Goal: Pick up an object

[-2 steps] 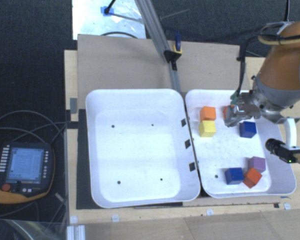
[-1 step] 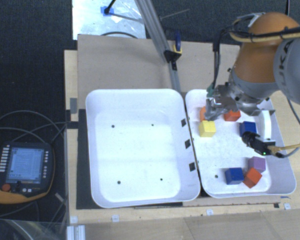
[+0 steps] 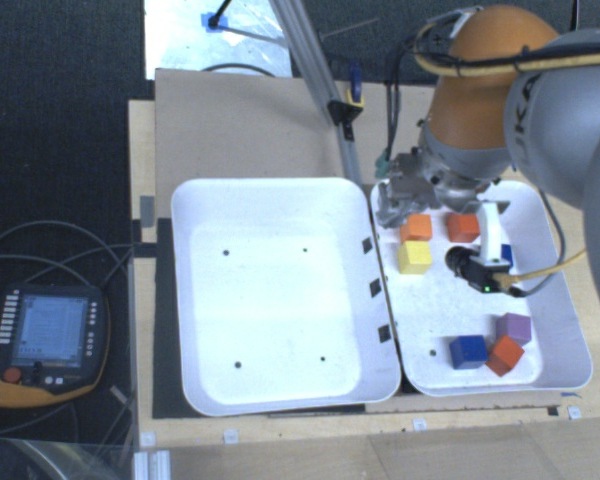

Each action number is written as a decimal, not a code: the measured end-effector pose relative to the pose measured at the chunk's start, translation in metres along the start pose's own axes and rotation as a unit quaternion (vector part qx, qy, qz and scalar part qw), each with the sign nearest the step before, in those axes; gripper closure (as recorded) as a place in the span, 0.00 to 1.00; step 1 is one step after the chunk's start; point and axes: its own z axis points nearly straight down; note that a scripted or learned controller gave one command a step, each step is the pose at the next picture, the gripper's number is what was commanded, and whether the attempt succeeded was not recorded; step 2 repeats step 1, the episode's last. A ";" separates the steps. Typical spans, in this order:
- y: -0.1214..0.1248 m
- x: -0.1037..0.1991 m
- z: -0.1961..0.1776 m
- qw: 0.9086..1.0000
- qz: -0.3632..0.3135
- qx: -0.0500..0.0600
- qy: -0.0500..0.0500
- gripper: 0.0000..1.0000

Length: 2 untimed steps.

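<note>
The arm (image 3: 540,88) is positioned over the far end of the right bin (image 3: 570,358), with the gripper (image 3: 405,200) lowered near the bin's far left corner, close to the divide between the two bins. Whether the claw is released or clenched cannot be told, because the wrist body covers it from above; no object is seen grasped. The candidate objects are all located in the right bin: an orange block (image 3: 416,229) lies just beside the gripper, a yellow block (image 3: 414,257) is touching or nearly touching it on the near side, and a second orange block (image 3: 463,227) sits a little to the right. A blue block (image 3: 468,352), a red-orange block (image 3: 505,355) and a purple block (image 3: 514,326) are grouped at the near end, well apart from the gripper. The left bin (image 3: 195,268) is seen alongside. Several faults are judged possible from this position. Contact with the bin wall may be caused by the gripper's closeness to the corner. The orange block may be pushed aside rather than enclosed if the descent is off-centre. The adjacent yellow block may obstruct closure or be dragged along, because the two blocks are packed closely.
</note>
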 end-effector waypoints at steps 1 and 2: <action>0.018 0.047 0.022 1.000 0.000 0.001 0.000 1.00; 0.018 0.047 0.022 1.000 0.000 0.001 0.000 1.00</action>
